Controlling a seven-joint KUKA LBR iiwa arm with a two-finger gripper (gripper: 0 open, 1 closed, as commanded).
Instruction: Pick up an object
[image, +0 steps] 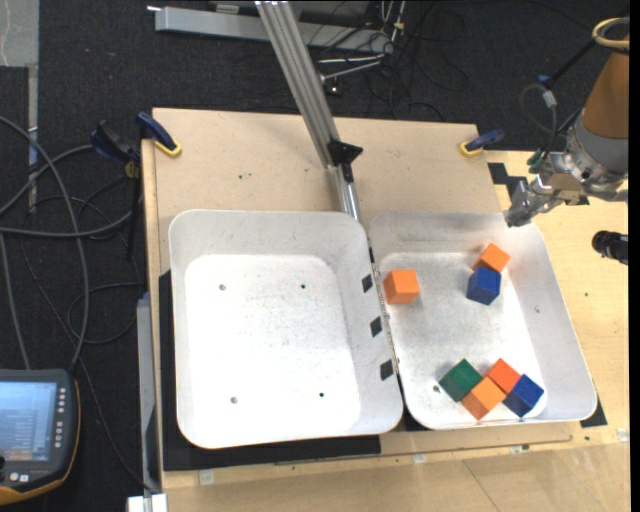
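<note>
So the gripper (522, 208) hangs at the upper right of the frame, just over the top rim of the right bin (560, 330), and I honestly can't tell its state or spot anything in it. The closest picks are the orange cube (493, 258) touching the blue cube (483, 286) right below it. I'd guess a drop there clips both and shoves them apart, and the green, orange and blue cluster (490, 388) at lower right looks even worse, while the lone orange cube (401, 285) mid-frame seems safest.

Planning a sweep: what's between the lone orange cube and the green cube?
Bare white bin floor between the orange cube and green cube, seen from the camera view.
</note>
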